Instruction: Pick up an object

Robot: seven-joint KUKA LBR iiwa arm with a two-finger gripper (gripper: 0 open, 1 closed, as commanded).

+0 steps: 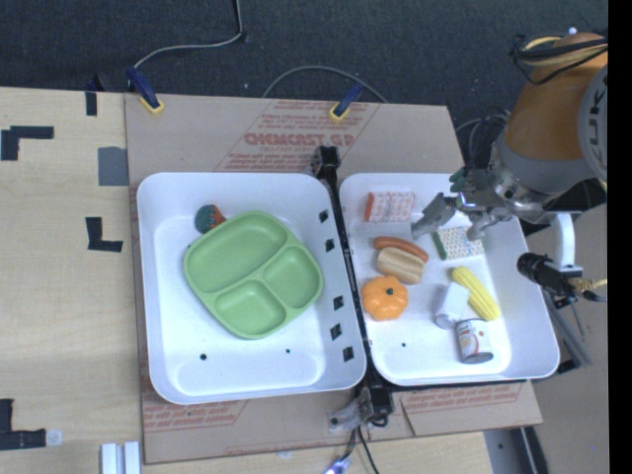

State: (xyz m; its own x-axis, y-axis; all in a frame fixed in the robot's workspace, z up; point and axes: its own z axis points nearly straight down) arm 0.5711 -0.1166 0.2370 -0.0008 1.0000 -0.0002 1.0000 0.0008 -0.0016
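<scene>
Fingers (456, 221) spread above hot dog (401, 258)

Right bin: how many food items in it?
5: packet at the back, hot dog and pumpkin on the left, corn and can on the right. The gripper may hide more.

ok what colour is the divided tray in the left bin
Light green; the divided tray shows clearly in the camera view, lying in the left bin.
</scene>
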